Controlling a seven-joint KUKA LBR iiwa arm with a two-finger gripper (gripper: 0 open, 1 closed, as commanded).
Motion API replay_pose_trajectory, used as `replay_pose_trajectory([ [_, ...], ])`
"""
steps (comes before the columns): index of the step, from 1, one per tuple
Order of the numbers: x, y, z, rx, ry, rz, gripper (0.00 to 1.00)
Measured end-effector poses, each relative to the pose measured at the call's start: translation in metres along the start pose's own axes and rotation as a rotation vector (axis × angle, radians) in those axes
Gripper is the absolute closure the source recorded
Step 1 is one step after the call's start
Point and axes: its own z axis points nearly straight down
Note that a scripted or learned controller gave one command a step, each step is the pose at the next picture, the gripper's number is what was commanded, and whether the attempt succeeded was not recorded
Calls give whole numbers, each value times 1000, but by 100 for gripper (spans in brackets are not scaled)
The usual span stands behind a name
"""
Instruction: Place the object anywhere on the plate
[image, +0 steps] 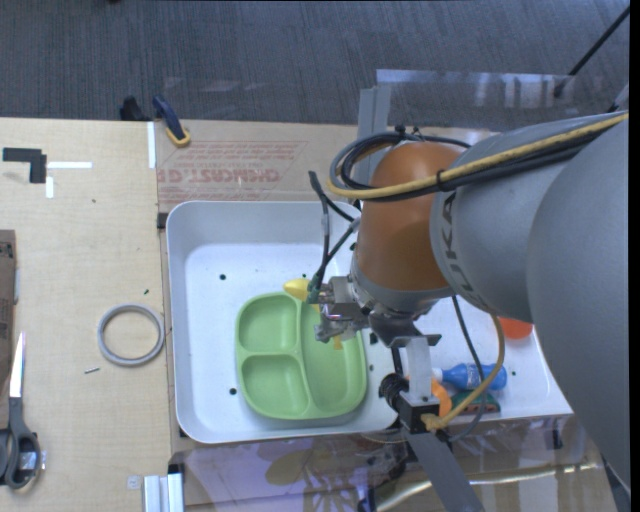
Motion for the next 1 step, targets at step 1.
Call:
replay_pose_trajectory([
  [1,0,0,0,0,0,1,0],
])
